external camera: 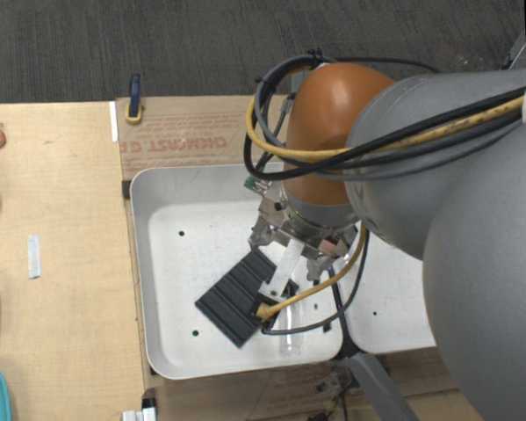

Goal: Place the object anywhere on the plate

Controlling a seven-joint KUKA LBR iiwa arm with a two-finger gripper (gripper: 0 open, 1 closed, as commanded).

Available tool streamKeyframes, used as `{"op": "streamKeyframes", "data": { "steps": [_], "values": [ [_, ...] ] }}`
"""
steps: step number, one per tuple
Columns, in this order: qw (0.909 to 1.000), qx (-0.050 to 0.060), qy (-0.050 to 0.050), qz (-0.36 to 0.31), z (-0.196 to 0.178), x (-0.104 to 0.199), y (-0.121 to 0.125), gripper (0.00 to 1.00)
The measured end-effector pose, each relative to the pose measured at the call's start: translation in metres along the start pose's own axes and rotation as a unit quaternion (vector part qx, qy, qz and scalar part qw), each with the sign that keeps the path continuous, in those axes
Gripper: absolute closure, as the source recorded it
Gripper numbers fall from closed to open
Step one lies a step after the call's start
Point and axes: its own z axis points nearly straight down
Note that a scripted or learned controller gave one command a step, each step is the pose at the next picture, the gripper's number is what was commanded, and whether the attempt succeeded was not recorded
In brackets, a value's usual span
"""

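I read this as the pickup step: the gripper [280,288] hangs low in the left bin [160,255], right over a black ribbed slab [237,296] lying flat near the bin's middle, toward the near wall. I take that slab for the object. Whether anything is gripped, I can't tell; the wrist hides it. Next I need a confirmed grasp, then a lift. I can't pick out a plate. Something clear and faint lies just beside the slab.

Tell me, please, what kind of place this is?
Probably a robotics lab bench: a grey arm with loose cables reaches over a shallow white bin set on cardboard, above dark carpet.
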Motion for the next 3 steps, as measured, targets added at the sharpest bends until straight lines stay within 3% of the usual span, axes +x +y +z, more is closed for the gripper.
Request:
{"op": "streamKeyframes", "data": {
  "steps": [1,2,3],
  "values": [
    [1.0,0.001,-0.003,-0.001,-0.007,-0.001,0.001,1.0],
    [0.9805,0.001,0.0,-0.196,-0.014,-0.037,0.045,1.0],
    [0.9368,-0.001,0.001,-0.35,-0.05,-0.006,0.095,1.0]
  ]
}}
